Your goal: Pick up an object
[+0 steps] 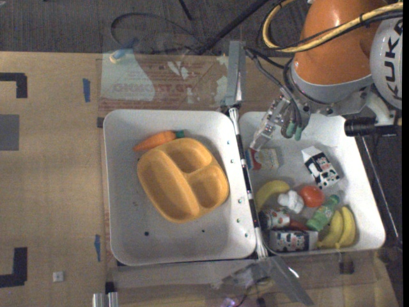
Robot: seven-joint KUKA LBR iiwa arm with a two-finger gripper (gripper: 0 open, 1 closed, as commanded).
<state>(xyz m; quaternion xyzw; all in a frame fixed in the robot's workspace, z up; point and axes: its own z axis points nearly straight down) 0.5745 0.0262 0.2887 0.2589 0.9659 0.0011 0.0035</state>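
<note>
White plastic, shallow: the right bin (pixel 358 165) held the pickable clutter, crowded toward its near edge. You had a milk carton (pixel 321 170) lying tilted at mid-bin, a banana (pixel 271 191) by the left wall, a red tomato-like piece (pixel 312 196), a green bottle (pixel 323 213), a second banana pair (pixel 342 228) against the near-right corner, and a cow-print carton (pixel 293 240) flat along the near rim. Gripper (pixel 281 125) hung over the bin's far-left corner, nothing seen between its fingers; jaw state could not be read. Bare floor lay along the far and right walls. Left bin (pixel 121 235) carried an orange divided plate (pixel 183 178) with a carrot (pixel 155 140) touching its far edge; bare margins ran around it.
</note>
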